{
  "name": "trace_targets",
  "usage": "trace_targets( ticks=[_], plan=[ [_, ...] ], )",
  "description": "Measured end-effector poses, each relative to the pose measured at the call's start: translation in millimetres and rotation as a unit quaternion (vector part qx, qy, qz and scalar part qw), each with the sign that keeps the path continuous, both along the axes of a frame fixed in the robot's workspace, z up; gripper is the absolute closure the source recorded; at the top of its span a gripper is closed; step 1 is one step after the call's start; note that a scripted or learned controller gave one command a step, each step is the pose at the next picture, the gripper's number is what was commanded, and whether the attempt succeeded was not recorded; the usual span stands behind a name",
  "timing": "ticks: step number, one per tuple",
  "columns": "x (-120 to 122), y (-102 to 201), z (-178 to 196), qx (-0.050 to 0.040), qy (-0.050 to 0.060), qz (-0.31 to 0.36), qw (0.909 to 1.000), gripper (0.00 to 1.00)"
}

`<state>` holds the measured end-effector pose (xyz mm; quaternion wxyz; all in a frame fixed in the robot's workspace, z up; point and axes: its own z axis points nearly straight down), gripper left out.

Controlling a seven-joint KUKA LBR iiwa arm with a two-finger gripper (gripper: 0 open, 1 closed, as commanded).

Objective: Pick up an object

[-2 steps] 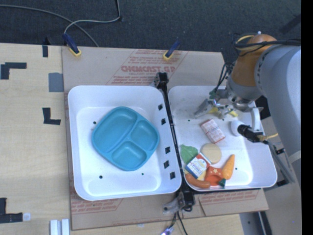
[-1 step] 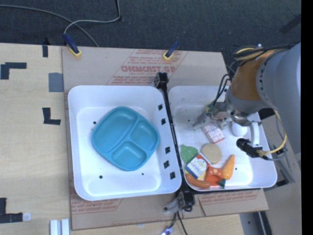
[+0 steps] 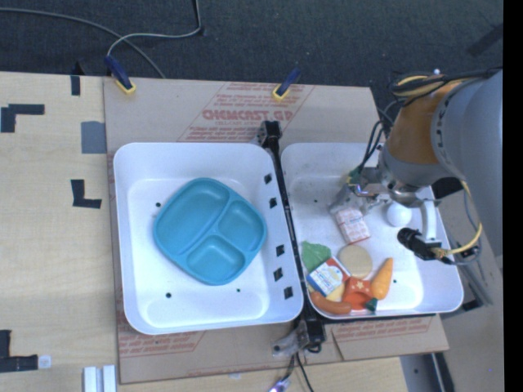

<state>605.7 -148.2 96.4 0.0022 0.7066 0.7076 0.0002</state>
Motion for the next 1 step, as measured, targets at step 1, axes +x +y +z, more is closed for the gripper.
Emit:
trace_targets(
  ticks=[1],
  plan=[
    [17.6, 81.9, 88.4, 0.0018, 0.001, 0.001, 1.0, 1.0]
  ],
)
